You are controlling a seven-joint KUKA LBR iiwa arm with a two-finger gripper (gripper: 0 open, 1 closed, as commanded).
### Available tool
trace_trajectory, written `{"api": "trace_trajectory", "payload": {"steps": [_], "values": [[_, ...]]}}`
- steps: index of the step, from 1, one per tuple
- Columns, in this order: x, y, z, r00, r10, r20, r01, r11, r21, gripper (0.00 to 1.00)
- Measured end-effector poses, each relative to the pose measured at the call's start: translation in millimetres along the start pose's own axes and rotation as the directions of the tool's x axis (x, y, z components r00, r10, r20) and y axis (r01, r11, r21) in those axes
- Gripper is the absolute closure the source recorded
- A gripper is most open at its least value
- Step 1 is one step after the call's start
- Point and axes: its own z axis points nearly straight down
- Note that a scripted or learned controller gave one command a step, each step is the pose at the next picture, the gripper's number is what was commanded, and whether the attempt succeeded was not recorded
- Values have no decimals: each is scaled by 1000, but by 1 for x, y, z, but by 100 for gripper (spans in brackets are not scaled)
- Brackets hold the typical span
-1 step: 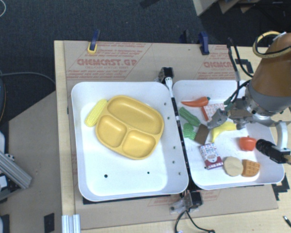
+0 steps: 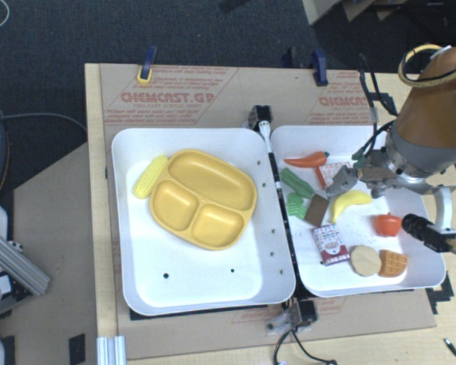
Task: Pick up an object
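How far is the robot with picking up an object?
Done: the gripper has reached the right bin, just above the banana. In hand: nothing visibly held between its fingers. Left: grasping and lifting; the banana, carrot and tomato lie in the bin.

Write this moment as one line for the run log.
arm: over right bin | gripper: above banana, grasp not confirmed | left bin: yellow tray, corn

Yellow toy banana (image 2: 352, 202) lies curved in the right bin, beside a brown block (image 2: 318, 211)
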Motion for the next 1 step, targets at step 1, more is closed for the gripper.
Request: {"api": "trace_trajectory", "payload": {"steps": [1], "values": [[-1, -2, 43, 1000, 1, -1, -1, 1000, 5, 0]]}}
